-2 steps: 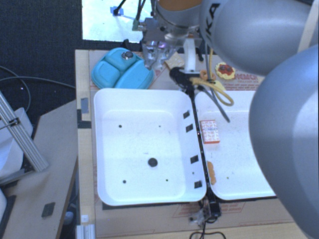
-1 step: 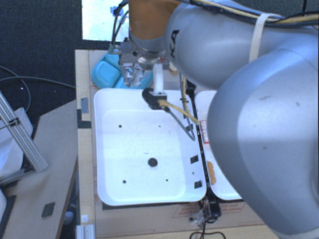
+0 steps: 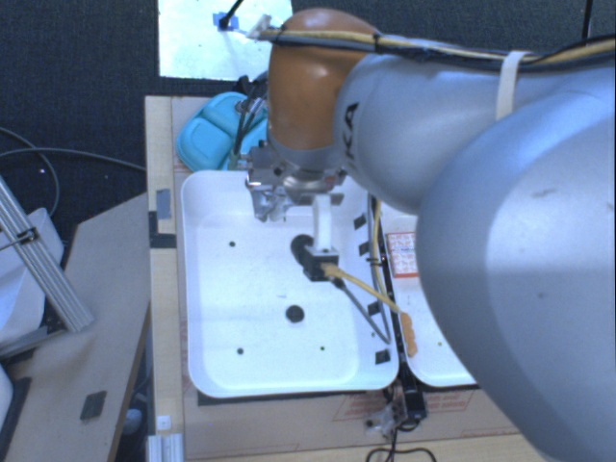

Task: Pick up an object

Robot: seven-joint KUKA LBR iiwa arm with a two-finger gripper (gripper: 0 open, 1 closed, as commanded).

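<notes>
My gripper (image 3: 289, 203) hangs over the back of the left white bin (image 3: 221, 354), under the orange wrist band (image 3: 306, 75). Just below it stands a white stem with a black block at its lower end (image 3: 315, 256); I cannot tell whether this is part of the gripper or a loose object. A thin tan stick (image 3: 371, 296) runs from that block towards the bin's right wall, alongside a bent grey wire (image 3: 364, 308). A small black disc (image 3: 295, 313) lies on the bin floor nearer the front.
A light-blue object (image 3: 210, 135) sits behind the left bin. The grey arm covers most of the right bin (image 3: 438, 359), where a red-printed card (image 3: 402, 253) shows. A black divider (image 3: 383, 258) separates the bins. Small dark dots mark the left bin's floor.
</notes>
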